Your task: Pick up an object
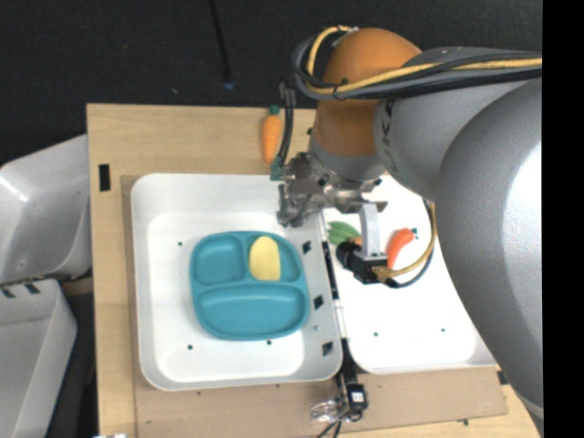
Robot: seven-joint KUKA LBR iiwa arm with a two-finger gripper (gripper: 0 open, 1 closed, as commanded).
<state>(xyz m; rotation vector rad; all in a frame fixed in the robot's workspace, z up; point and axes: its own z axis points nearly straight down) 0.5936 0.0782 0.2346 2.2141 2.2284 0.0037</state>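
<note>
While the grey arm's two-finger gripper [294, 210] hangs over the left white bin's [164, 354] far right corner, I cannot tell its grasp. A teal divided plastic tray [239, 308] lies mid-bin, a yellow oval piece [265, 259] in its upper right compartment. Right of the tray lie an orange-red carrot-like toy [400, 245] and a green piece [342, 231]. Another orange carrot [272, 133] rests beyond the bin.

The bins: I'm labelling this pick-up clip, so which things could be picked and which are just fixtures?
Could be picked:
- yellow piece in the blue tray's upper right compartment
- orange carrot on the bench
- red-orange piece in the right bin
- green piece

Fixtures:
- blue tray
- left bin
- right bin
- gripper
</note>
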